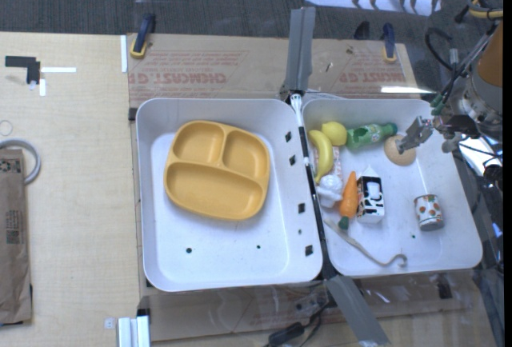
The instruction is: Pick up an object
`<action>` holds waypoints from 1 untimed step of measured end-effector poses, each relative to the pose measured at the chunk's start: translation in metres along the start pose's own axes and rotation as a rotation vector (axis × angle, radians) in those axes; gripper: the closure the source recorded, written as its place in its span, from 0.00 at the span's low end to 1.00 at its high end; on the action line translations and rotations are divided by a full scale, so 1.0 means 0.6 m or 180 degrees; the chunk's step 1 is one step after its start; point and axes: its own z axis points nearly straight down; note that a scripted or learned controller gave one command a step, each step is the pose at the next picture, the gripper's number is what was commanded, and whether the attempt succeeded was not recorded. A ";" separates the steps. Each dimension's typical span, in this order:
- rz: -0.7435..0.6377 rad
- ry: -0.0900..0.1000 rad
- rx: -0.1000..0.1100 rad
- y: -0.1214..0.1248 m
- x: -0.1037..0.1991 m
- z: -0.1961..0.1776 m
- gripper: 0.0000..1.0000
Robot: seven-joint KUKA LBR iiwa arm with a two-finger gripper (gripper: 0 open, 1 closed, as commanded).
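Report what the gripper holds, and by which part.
Cannot be told. The gripper sits over the tan round object in the right bin, but no grasp is visible.

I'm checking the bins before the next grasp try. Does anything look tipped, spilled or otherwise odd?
Nothing looks spilled or broken. The yellow divided plate sits askew in the left bin. In the right bin, the green bottle lies on its side, the toys crowd the dividing wall, and a thin cord trails loose across the floor.

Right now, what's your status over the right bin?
Gripper low at the right bin's far edge, beside a tan round piece. Nothing seen held. Green bottle, lemon, banana, carrot crowd its left.
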 end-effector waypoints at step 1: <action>-0.0186 0.0001 -0.0001 -0.062 0.086 0.230 0.00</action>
